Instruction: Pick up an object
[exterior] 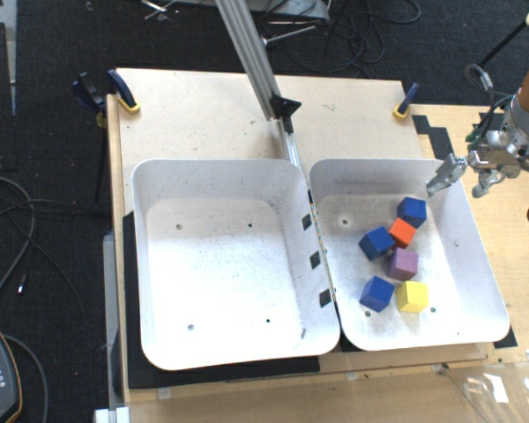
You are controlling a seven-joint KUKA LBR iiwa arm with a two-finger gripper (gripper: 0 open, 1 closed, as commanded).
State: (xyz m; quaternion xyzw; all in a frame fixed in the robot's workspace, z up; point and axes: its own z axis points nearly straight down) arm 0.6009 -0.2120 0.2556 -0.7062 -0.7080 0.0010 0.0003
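Several small cubes lie in the right bin (353, 203). A blue cube (413, 210) is the farthest back, with an orange cube (403, 232) touching its near side. Another blue cube (376, 242) sits left of the orange one, and a purple cube (404, 262) lies just in front. Nearest the front are a third blue cube (377, 293) and a yellow cube (413, 297). My gripper (457, 189) hangs over the bin's far right rim, up and right of the cubes. It is open, with nothing between its fingers.
The left bin (220, 263) adjoins the right one along a shared middle wall. A slanted metal rail (251, 47) runs from the top of the view down to that wall. Clamps (123, 91) hold the board's back corners.
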